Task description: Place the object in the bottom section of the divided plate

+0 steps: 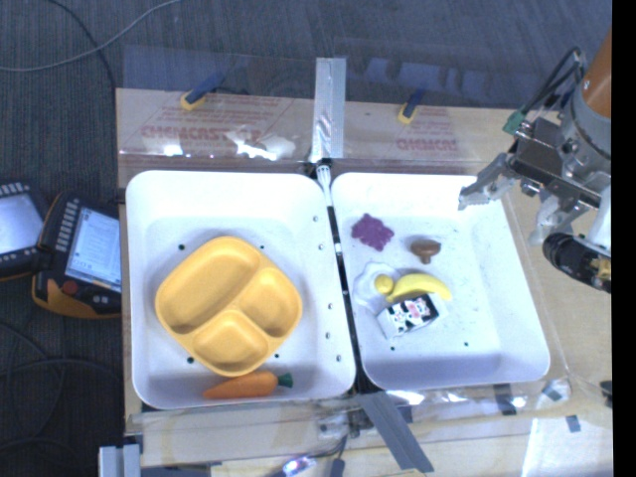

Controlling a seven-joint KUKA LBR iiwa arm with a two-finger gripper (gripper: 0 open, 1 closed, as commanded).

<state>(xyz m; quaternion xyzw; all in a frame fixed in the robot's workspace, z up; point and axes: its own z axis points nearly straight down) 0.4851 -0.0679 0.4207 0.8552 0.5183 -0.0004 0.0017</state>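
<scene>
Four objects (402, 271) lie near, left of the gripper (484, 189).

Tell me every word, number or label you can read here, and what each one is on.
Nothing reads clearly.
Red lettering on the clear sheet behind the left bin: mirrored and blurred, unreadable.
Red lettering on the clear sheet behind the right bin: the same, unreadable.
Handheld screen left of the bench: too small to read.
Black-and-white carton: pattern, no legible text.

My arm (581, 157): grey metal body, orange band at top right edge. Boxy grey wrist block carried small green part, thin black cables looping above it. Pale grey finger (481, 189) jutted left. Black rounded housing sat lower down.
</scene>
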